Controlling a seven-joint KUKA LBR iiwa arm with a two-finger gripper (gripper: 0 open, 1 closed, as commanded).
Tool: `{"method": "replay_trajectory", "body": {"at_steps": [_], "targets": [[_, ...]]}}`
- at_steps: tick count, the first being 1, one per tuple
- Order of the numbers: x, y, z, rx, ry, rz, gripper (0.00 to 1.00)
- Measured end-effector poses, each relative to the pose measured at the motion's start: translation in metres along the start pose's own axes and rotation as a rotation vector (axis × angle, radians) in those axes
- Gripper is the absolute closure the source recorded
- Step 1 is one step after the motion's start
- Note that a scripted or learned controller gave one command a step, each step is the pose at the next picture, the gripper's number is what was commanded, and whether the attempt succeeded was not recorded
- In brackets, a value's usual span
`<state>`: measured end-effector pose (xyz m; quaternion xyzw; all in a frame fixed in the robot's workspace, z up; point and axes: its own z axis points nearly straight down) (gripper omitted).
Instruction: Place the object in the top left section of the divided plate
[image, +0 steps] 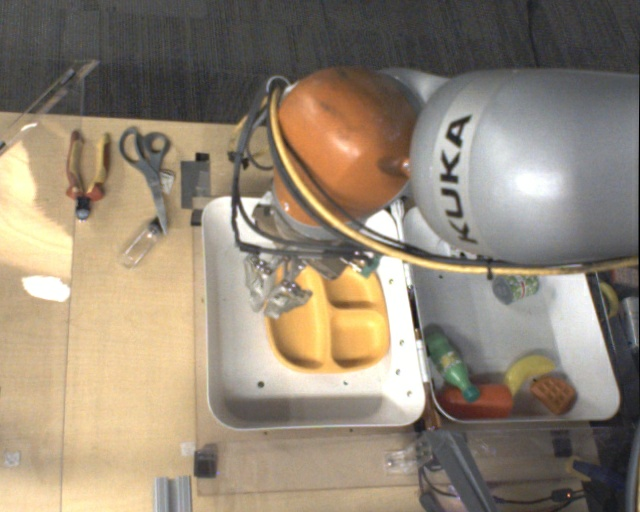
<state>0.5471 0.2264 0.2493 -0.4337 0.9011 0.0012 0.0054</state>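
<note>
The big grey arm (520, 160) with its orange band (345, 140) reaches in from the right and hangs over the left bin (225, 300). It covers the top part of that bin and the top of the yellow plate (330, 335). The gripper (280, 285) sits low over the upper left part of the plate, just at its edge. Its jaws are see-through and hard to make out, so I cannot tell if they are wide or narrow, or if they hold anything. Black and yellow cables (290, 180) loop around the wrist.

There is one yellow plate in the left bin. It has walls that split it into parts. Two lower parts show well. The top parts are mostly hidden under the gripper and the arm, so I cannot tell what lies in the top left part.

The right bin (600, 380) holds the toys. I count one green bottle (450, 365), one red block (478, 400), one yellow banana (527, 370) and one brown waffle piece (553, 393). They lie close together near the lower edge of that bin. One round green and white thing (516, 288) lies higher up, partly under the arm.

On the bench (110, 380) to the left of the bins there is one pair of pliers with red handles (85, 170), one pair of grey scissors (150, 165) and one small dark block (195, 180). They are well apart from the plate.
</note>
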Motion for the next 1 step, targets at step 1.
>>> {"method": "replay_trajectory", "body": {"at_steps": [1], "targets": [[0.0257,0.0386,0.0120,-0.001,0.000,-0.005,1.00]]}}
